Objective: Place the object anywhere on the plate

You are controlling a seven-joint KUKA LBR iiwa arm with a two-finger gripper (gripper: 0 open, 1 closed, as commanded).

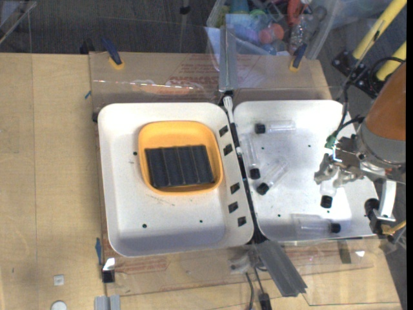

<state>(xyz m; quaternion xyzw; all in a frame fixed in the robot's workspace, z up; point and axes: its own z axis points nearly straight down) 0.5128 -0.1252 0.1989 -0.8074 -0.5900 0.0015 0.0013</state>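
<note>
In the camera view, the hand (pixel 335 173) is seen low over the right bin (pixel 290 112), near its right wall; whether it is released or clenched cannot be told. Several clear tubes with black caps are scattered in that bin; one tube (pixel 327 196) lies just below the hand, upright in the view, black cap at its lower end. The orange plate (pixel 147 137), with a dark ribbed block on it, is set in the left bin (pixel 116 173), well apart to the left of the hand. A carry across the divider is judged necessary.

Fixed overhead camera, slanting down on 2 bins (pixel 116 237).
</note>
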